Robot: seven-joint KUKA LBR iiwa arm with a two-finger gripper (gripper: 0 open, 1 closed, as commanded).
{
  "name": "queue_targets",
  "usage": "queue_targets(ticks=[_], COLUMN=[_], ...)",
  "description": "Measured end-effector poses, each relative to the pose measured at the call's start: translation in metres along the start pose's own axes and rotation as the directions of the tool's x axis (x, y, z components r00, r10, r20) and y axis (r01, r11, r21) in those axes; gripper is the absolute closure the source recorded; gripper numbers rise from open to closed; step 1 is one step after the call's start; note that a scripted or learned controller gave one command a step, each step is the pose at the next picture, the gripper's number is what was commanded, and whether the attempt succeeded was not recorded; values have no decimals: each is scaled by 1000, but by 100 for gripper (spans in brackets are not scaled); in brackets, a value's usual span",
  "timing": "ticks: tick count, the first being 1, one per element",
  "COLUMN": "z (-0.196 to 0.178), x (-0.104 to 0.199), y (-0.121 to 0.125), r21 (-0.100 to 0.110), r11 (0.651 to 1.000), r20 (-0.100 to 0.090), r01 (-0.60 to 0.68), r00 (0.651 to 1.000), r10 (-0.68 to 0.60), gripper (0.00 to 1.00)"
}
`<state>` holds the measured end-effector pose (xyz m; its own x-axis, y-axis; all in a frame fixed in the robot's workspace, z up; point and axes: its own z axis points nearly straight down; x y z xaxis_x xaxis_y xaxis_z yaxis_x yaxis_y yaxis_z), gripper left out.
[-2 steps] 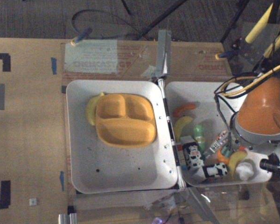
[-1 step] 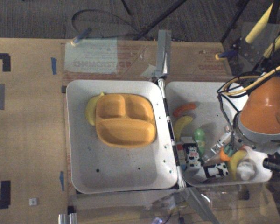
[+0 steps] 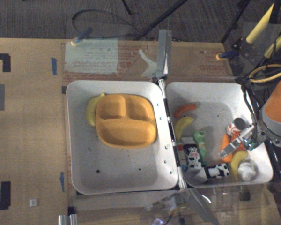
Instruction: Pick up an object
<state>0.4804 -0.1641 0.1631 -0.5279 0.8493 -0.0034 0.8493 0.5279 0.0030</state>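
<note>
Gripper (image 3: 236, 143) at lower right of frame, low inside the right bin (image 3: 210, 95); whether fingers are apart or together: cannot tell. Nearest candidate, a yellow banana (image 3: 237, 161), lies just below-right of the tip (orange piece (image 3: 226, 139) beside it).

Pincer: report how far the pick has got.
Done: the pincer has reached the right bin and sits low among the toys near its right side. In hand: nothing visibly; no object shows between its fingers. Left: grasping and lifting one, perhaps the orange piece or the yellow piece beside it.
</note>
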Motion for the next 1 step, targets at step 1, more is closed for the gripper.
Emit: queue_targets(ticks=[1], z=[-60], x=[11], y=[7], r21=[0], r11=[999], r20=[0], r01=[45], r00=[999], r10=[-45], gripper=[0])
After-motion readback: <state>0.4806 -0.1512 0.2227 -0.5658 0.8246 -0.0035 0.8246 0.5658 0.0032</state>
